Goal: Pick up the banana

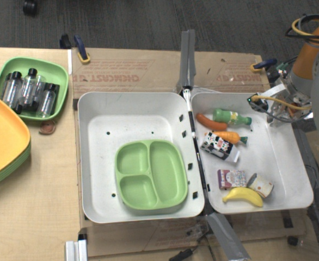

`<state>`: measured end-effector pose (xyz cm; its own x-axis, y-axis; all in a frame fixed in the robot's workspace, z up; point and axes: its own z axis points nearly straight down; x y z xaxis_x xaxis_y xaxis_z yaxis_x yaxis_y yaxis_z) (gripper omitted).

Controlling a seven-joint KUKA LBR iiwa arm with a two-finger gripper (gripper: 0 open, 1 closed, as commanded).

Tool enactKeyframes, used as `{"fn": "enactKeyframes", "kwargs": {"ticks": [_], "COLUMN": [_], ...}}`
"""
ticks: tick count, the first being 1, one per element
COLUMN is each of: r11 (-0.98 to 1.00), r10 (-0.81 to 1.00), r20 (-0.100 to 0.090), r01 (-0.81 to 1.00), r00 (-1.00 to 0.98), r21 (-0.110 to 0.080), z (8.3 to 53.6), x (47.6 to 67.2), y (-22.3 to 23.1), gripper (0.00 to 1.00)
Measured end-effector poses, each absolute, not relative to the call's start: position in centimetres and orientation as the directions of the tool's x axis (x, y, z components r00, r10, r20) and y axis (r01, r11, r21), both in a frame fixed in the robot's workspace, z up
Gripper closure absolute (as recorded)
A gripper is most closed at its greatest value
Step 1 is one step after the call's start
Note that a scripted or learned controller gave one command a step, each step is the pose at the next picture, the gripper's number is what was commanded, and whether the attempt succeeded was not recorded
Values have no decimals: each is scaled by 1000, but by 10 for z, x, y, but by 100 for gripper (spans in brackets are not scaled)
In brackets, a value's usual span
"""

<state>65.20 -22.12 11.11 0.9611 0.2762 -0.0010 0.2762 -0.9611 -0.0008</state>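
Observation:
The yellow banana (244, 196) lies flat near the front edge of the right bin (282, 156), curving up at its ends. A small purple carton (231, 178) sits just behind it and a white and brown block (263, 186) touches its right end. The arm comes in at the upper right with its orange band (306, 53). My gripper (275, 111) hangs over the far right corner of that bin, well behind the banana, wrapped in cables. Nothing is seen held in it.
The right bin also holds a green bottle (230, 117), two carrots (211, 122) (233, 137) and a black and white box (219, 145). A green divided tray (151, 174) lies in the left bin (94, 145). A green dish of bottles (31, 88) and yellow plates (1, 140) sit at far left.

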Motion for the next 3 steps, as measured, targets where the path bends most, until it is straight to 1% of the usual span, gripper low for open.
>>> {"fn": "enactKeyframes", "kwargs": {"ticks": [1,2,3], "r11": [-956,-956,-953], "r10": [293,293,304], "r20": [0,-1,0], "r01": [293,293,304], "r00": [956,956,953], "r21": [-2,-1,-2], "z": [92,110,93], "x": [640,642,644], "y": [-220,-222,-220], "gripper": [100,100,100]}}
